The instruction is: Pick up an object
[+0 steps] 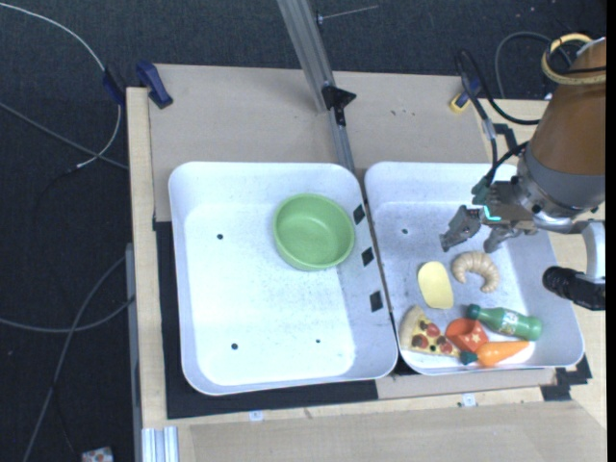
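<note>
My gripper (478, 236) hangs over the right bin (404, 189), its two dark fingers spread open and nothing between them. Just below it lies a tan croissant (477, 269). Left of the croissant rests a pale yellow oval piece (435, 285). Along the bin's front edge lie a pizza slice (423, 334), a red pepper (466, 335), an orange carrot (500, 353) and a green bottle (504, 321) on its side.
A green bowl (313, 231) sits at the upper right of the left bin (212, 287). A slanted metal rail (310, 41) runs down to the gap between the bins. Blue clamps (152, 85) hold the board's far corners.
</note>
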Controlling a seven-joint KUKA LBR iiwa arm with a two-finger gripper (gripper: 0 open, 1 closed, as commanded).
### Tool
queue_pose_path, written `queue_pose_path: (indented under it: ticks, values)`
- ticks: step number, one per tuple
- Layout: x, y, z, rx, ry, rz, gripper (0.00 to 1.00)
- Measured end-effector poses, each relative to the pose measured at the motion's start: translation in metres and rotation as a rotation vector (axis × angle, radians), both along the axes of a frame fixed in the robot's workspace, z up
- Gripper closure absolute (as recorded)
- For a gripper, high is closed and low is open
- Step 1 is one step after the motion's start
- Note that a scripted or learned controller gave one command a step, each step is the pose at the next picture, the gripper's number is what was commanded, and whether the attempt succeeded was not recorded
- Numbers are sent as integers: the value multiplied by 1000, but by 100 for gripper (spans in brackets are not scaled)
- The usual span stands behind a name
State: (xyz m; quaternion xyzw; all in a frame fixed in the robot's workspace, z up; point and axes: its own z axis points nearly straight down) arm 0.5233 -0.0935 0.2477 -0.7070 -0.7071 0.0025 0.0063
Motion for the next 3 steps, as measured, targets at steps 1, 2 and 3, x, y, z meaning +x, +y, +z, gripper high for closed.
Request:
queue_pose_path:
  ticks: [1,2,3]
  values:
    - [1,0,2,0,-4,0,0]
    - [-8,1,-45,1,4,-1,0]
    - [-18,0,-93,1,4,-1,0]
